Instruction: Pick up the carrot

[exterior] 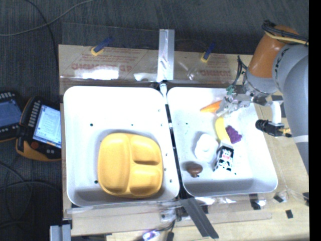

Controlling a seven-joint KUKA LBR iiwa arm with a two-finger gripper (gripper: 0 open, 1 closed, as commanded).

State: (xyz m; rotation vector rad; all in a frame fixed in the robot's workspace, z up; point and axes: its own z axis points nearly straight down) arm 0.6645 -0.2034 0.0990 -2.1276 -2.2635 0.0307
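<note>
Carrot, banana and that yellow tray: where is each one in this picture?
carrot (pixel 210 106): camera view, middle of its orange body, right bin.
banana (pixel 219 128): camera view, middle of its yellow length, right bin.
yellow tray (pixel 131 164): camera view, the divider between its compartments, left bin.

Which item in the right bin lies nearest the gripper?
The carrot, the orange piece at the bin's top, right beside the gripper. The banana, purple piece and others lie lower down.

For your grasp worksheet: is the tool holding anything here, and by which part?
It cannot be told. The tool sits at the carrot's right end in the right bin, but no grip is visible.
</note>
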